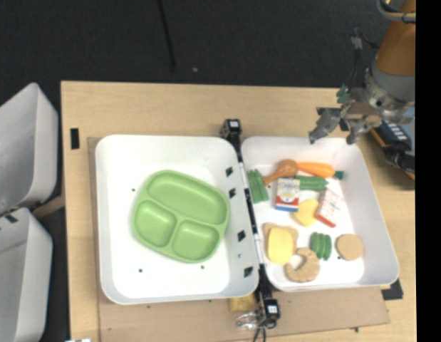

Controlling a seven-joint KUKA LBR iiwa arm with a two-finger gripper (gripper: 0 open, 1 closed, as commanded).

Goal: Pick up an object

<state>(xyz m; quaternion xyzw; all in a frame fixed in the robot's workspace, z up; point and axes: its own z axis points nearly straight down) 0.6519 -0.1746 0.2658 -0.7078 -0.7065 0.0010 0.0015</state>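
Well, I see the objects to pick lying together in the right bin (373, 212). Near its far edge lie a carrot (316, 169) and a brown drumstick (283, 169), with a green vegetable (257, 187) beside them along the left wall. Toward the middle I see a small white carton (288, 194), a yellow piece (306, 211) and a red-and-white packet (330, 208), close to each other. Near the front edge lie a yellow slice (280, 244), a curled brown pastry (303, 266), a small green piece (320, 245) and a round cookie (349, 247).

I see the gripper (336, 132) just above the far right corner of this bin, over the rim. Its two fingers stand apart, and nothing is between them. It touches no object.

In the left bin (113, 262) a green divided plate (180, 216) lies in the middle, with three compartments. Both bins rest on the wooden bench (170, 105), touching along their inner edges.
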